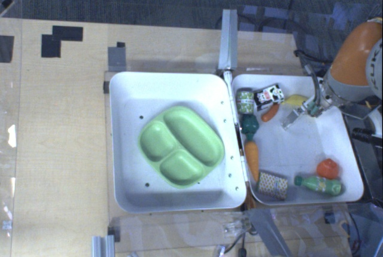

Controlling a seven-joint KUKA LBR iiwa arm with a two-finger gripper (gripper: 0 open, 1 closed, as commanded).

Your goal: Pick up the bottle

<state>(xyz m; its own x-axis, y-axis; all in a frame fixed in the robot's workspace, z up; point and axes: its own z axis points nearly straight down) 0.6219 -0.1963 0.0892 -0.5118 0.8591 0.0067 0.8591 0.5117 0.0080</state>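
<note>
Here, the bench carries two white bins. The left bin (125, 130) holds a green divided plate (181, 145). The right bin (344, 130) holds the bottle (319, 184), green, lying on its side near the front edge, just below a red tomato (328, 168). A carrot (252, 158) lies along the left wall; a patterned block (272, 184) sits at the front. The arm (358, 64) enters from the right. The gripper (297, 115) sits over the bin's rear, well apart from the bottle. Its fingers appear slightly parted, holding nothing.
</note>
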